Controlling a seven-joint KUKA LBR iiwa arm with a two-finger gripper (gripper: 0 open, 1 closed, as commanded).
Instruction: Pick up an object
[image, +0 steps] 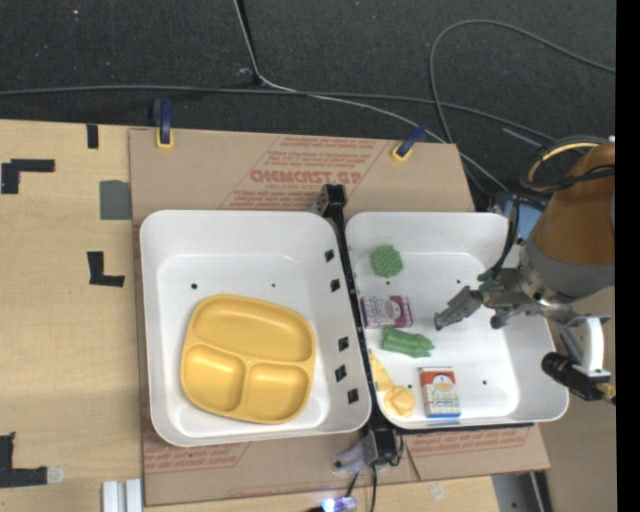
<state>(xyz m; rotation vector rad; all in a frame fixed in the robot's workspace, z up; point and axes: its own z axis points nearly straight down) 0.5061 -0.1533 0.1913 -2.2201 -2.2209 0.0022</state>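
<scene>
The gripper (470, 308), its fingers spread open and holding nothing, hangs just right of the green object (406, 343), whose long axis runs left-right.

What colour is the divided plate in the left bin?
Yellow. The divided plate lies in the left bin, seen plainly in the camera view.
</scene>
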